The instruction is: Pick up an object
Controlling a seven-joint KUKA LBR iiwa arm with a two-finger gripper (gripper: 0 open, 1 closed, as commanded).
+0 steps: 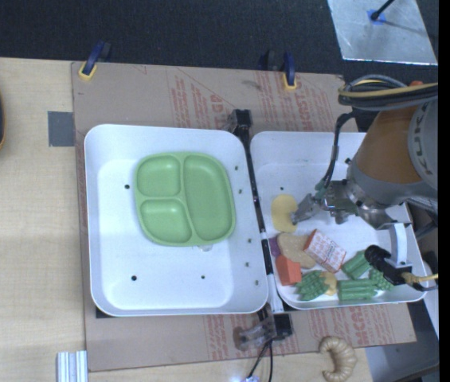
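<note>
The right bin (288, 153) holds a heap of small toy foods along its front: a pale yellow piece (283, 208), a tan round piece (292, 247), an orange block (288, 270), a red-and-white packet (325, 249) and green vegetables (338, 286). My gripper (312, 207) hangs over the middle of that bin, just right of the yellow piece and above the packet. Nothing shows between its fingers.
The left bin (113, 277) carries a green three-section plate (185, 197) at its centre. A tan curled object (339, 356) lies on the bench in front of the right bin. Clamps sit at the board's far edge, and a pendant rests at far left.
</note>
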